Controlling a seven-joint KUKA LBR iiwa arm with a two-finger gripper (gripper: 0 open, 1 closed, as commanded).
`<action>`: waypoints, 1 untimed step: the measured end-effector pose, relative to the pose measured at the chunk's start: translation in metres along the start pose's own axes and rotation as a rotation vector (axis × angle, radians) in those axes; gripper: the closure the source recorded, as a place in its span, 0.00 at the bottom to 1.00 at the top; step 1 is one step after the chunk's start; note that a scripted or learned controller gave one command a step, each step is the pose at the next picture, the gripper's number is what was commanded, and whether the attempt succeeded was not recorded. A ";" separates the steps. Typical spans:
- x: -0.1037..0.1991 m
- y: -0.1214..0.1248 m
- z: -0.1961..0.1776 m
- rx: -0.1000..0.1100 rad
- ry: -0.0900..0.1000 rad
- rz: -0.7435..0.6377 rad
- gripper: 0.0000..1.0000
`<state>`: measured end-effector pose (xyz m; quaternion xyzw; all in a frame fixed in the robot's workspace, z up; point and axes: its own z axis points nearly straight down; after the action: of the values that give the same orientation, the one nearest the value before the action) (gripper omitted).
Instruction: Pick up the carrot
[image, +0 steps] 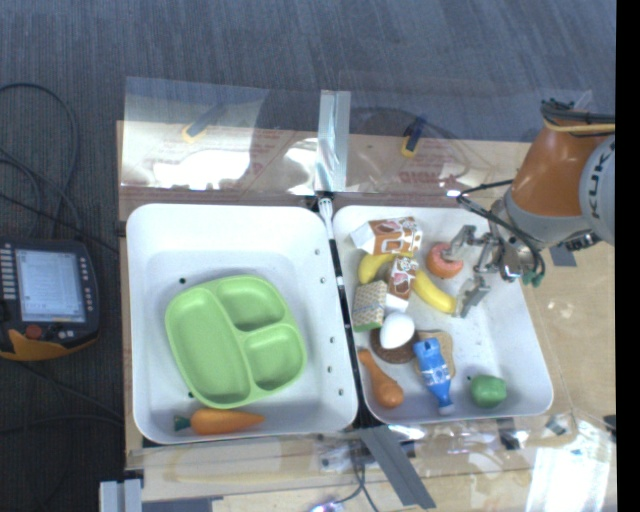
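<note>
- The carrot (222, 421) lies flat along the near wall of the left bin (150, 250), green stub pointing left. It looks light, stiff and smooth; mid-body seems the best hold.
- The green divided plate (236, 340) sits just behind it, crowding the far side.
- Across in the right bin (520, 340), the tool (472, 272) hovers open and empty among toy foods, near a banana (434, 292).

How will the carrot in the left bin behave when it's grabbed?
The carrot looks like smooth, tapered plastic, so it's probably stiff and light but may slip from the fingers. Being round, it could roll when nudged. It lies by the bin wall, which may crowd the grasp.
</note>
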<state>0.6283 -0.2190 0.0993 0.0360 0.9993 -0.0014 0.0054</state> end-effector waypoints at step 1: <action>0.011 0.057 0.003 0.005 -0.015 -0.334 0.00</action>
<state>0.6219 -0.1611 0.0962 -0.1305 0.9914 -0.0048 0.0126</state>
